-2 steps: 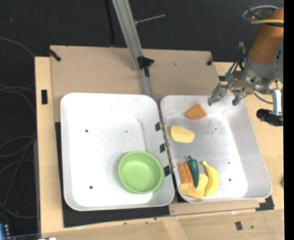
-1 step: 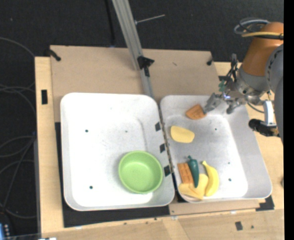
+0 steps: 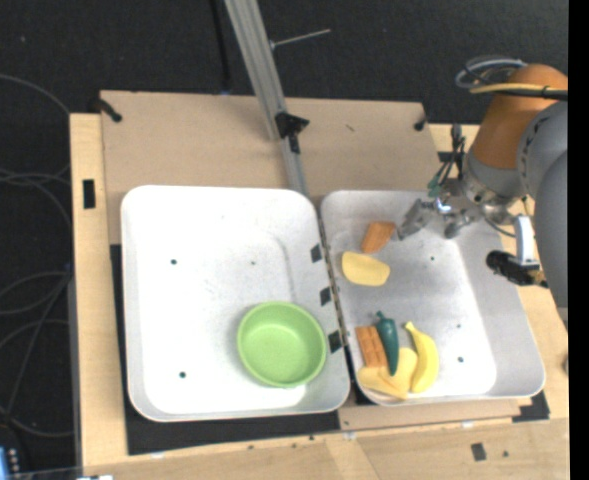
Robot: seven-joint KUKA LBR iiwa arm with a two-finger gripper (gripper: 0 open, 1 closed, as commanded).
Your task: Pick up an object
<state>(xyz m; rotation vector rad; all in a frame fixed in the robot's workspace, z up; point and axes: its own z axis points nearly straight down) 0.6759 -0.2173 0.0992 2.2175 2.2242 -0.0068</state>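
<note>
Pincer (image 3: pixel 432 218) spread open and holding nothing, above the right bin (image 3: pixel 494 298).
Just left of it lies a small orange-brown wedge (image 3: pixel 378 236), matte and rounded, near the bin's back-left corner.

A tan bench (image 3: pixel 194 143) bears two white bins (image 3: pixel 214 258) side by side.

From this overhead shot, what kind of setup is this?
Likely a robot grasping test bench: two white bins on a board, toy food like a banana, and the arm's tool over the right bin.
</note>
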